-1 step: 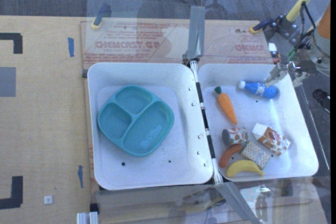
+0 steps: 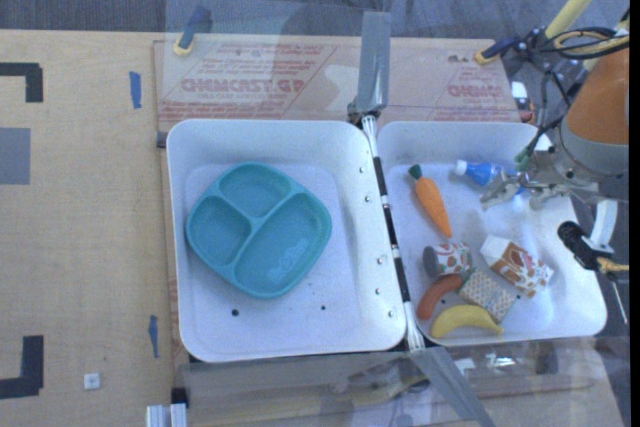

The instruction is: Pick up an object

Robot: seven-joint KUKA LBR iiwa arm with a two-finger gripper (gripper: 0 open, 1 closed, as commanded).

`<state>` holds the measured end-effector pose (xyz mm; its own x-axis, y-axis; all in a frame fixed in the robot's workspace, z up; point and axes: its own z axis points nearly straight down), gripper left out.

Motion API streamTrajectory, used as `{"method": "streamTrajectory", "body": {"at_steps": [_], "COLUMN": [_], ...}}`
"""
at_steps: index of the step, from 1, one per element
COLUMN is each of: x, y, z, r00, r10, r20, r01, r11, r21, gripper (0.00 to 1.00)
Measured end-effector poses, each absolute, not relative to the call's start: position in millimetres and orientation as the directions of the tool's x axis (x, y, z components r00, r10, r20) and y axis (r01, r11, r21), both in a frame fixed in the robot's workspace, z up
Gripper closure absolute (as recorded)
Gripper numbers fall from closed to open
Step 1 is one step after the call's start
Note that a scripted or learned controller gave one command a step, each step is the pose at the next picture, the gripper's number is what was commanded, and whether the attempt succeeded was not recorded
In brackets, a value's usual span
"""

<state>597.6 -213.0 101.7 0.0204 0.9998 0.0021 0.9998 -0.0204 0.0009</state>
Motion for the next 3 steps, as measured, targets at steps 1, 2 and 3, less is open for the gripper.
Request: {"method": "streamTrajectory", "body": {"at_steps": [1, 2, 3], "x": [653.7, 652.9, 665.6], "y": [-200.9, -200.1, -147.5], "z": [86.0, 94.5, 179.0], "r00": [0.053, 0.05, 0.095], "r10": [0.999, 0.999, 0.996], "r20": [-0.003, -0.005, -0.001], "r01": [0.999, 0.999, 0.995], "r11": [-0.053, -0.05, -0.095], "r21": [-0.004, -0.009, -0.001], "gripper": [0.0, 1.0, 1.0]}}
